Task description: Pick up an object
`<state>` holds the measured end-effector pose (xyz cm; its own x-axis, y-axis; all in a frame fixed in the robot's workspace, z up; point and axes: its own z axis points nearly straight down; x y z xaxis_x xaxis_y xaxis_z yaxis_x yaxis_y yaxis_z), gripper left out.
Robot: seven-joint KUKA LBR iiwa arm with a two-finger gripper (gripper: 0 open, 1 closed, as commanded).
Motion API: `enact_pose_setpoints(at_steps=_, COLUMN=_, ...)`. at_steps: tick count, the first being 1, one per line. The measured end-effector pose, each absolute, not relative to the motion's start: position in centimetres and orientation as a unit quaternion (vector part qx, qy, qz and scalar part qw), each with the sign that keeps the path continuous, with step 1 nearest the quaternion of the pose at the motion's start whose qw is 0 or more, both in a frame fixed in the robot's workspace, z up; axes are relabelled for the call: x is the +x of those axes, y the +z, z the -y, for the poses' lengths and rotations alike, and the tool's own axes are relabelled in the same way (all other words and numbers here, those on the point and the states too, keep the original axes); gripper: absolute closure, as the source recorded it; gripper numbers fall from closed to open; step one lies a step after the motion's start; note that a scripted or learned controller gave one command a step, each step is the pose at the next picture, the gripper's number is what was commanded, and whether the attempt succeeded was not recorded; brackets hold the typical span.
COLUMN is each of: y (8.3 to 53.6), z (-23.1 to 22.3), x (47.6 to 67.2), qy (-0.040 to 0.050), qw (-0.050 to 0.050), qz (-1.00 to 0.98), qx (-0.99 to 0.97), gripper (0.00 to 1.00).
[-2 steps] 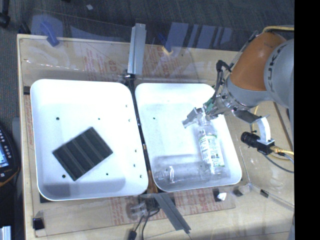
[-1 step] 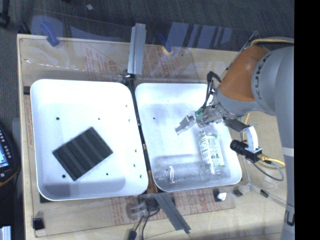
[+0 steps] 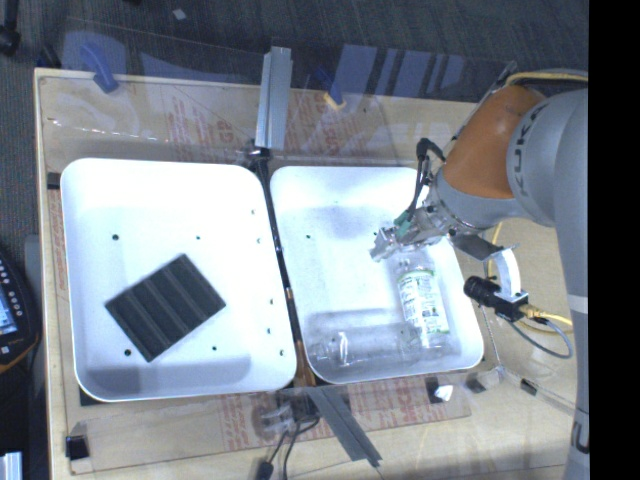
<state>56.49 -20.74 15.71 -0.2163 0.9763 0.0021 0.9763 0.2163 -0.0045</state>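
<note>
So we've got the gripper (image 3: 393,238) hanging over the right bin (image 3: 300,268), toward its 3 o'clock side, right at the top end of a small clear bottle with a green-and-white label (image 3: 420,303); honestly we can't tell if the fingers are open or closed. A clear plastic bottle (image 3: 365,343) lies on its side along the bin's 6 o'clock wall. In the left bin (image 3: 90,188) we see a dark ribbed rectangular pad (image 3: 165,306) sitting tilted around 6 o'clock.
</note>
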Motion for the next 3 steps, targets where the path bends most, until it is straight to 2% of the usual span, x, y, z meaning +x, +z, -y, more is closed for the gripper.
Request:
enact_pose_setpoints(at_steps=1, y=15.7, z=20.8, x=56.5, qy=0.0012, qw=0.002, qz=0.78, qx=-0.626, gripper=0.0)
enact_pose_setpoints(at_steps=2, y=21.2, z=21.1, x=54.3, qy=0.0002, qw=0.0, qz=0.778, qx=-0.629, gripper=0.0)
enact_pose_setpoints(at_steps=3, y=19.5, z=20.9, x=54.1, qy=0.0004, qw=0.001, qz=0.789, qx=-0.614, gripper=0.0)
